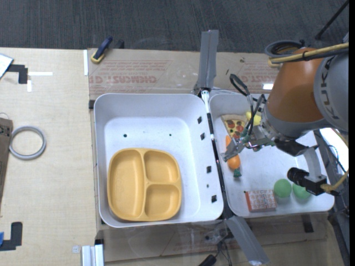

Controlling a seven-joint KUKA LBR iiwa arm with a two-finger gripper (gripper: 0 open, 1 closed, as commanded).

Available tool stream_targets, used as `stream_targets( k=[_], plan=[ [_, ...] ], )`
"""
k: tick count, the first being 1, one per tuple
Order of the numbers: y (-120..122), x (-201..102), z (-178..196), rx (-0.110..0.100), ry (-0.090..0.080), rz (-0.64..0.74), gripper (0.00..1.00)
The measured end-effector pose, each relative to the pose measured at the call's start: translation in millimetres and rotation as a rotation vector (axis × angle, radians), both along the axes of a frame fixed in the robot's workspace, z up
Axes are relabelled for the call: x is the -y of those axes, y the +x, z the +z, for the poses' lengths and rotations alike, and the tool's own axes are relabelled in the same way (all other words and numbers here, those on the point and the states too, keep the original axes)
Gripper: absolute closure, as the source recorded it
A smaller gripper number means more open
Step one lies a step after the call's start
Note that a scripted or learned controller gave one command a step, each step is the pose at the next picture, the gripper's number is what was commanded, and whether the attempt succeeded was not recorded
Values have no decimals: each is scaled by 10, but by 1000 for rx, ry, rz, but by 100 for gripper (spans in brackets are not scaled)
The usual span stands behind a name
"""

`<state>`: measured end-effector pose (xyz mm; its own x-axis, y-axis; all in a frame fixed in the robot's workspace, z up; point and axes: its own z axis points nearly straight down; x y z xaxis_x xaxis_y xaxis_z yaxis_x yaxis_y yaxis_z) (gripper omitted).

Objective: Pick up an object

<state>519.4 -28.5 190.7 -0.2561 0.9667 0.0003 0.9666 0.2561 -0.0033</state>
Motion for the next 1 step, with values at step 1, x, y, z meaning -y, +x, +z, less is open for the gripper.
stream_targets(
  k=[1],
  plan=[
    [0,0,0,0,0,0,0]
  ],
)
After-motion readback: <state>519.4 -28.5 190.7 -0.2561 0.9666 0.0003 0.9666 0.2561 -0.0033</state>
